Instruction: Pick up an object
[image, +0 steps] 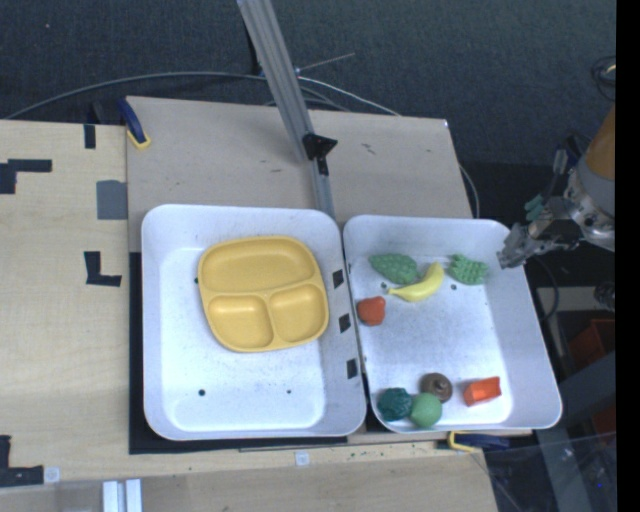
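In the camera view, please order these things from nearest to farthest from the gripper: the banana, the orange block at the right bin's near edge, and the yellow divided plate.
Gripper is beside the right bin's far right corner.
1. Banana, far part of the right bin.
2. Orange block, near right part of the same bin.
3. Yellow divided plate, in the left bin.

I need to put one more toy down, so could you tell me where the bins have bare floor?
Left bin: a bare strip below the yellow plate. Right bin: an open middle between the banana and the brown piece. Crowded: its upper row around the banana and its lower edge near the green ball.
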